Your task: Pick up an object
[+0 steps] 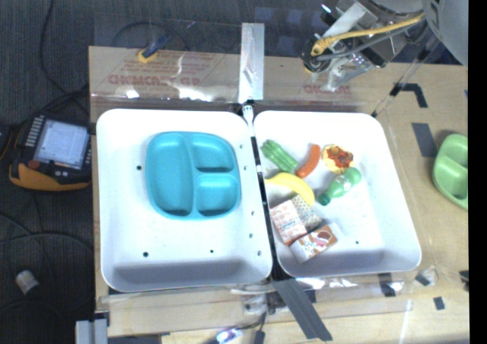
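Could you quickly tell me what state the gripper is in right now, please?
Gripper: above the bench behind the right bin, nothing visibly held; open or shut cannot be told.

Both white bins (179,262) look like smooth, slightly glossy moulded plastic. The blue divided tray (194,175) is matt plastic. The toy cucumber (279,155), banana (293,184) and sausage (309,160) have a smooth plastic sheen; the two small boxes (303,230) look like printed card. The desk (430,205) is bare matt wood, with shiny clear film (171,72) along its far edge. The floor (46,46) is rough dark carpet.
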Robot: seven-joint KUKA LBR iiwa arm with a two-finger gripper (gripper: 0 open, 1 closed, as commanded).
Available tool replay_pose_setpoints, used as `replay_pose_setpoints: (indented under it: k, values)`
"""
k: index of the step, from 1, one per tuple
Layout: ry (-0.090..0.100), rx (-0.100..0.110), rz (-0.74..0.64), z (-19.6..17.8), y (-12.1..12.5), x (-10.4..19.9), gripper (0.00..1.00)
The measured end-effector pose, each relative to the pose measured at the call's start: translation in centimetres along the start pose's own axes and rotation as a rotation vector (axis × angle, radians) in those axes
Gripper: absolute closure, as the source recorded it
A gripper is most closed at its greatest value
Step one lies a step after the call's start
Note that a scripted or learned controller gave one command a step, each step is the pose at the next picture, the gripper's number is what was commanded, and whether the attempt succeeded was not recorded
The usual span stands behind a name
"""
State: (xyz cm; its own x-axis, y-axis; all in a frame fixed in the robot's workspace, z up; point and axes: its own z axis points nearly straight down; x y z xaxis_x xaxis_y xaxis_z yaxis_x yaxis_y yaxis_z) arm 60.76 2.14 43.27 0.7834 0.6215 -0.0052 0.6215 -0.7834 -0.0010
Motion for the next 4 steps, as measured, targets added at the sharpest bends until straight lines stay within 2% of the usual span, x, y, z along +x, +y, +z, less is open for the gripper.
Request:
replay_pose_setpoints:
  k: [1, 2, 3, 4]
  values:
    - [-0.001, 0.003, 0.126, 13.6, -3.4, 5.9, 1.0]
    - [-0.001, 0.003, 0.128, 13.5, -3.3, 5.9, 0.0]
    - [-0.001, 0.005, 0.435, 20.9, 2.8, -3.4, 0.0]
    - [-0.001, -0.002, 0.389, 10.5, 8.8, -7.8, 0.0]
